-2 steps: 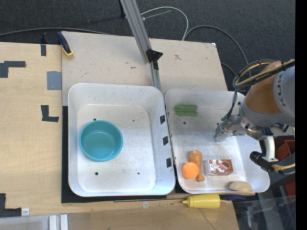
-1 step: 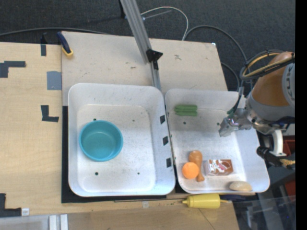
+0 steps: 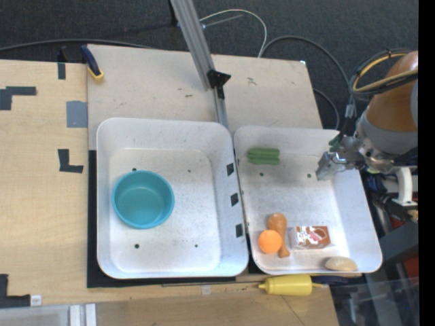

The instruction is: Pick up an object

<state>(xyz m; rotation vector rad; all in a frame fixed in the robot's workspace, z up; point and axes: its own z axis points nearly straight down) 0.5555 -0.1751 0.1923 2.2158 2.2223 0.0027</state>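
Observation:
The right bin (image 3: 353, 202) holds a green cylinder (image 3: 263, 156) near its far edge. Near its front lie an orange ball (image 3: 270, 242) against a brown carrot-like piece (image 3: 277, 224), a red and white packet (image 3: 311, 237) and a beige oval (image 3: 340, 264). My gripper (image 3: 328, 165) hangs over the bin's far right part, to the right of the green cylinder and well apart from it. Nothing shows between its fingers.
The left bin (image 3: 204, 182) holds a teal bowl (image 3: 143, 199). A yellow bottle (image 3: 292, 286) lies on the bench in front of the right bin. A slanted metal pole (image 3: 197, 36) rises behind the bins, and cables run at the back right.

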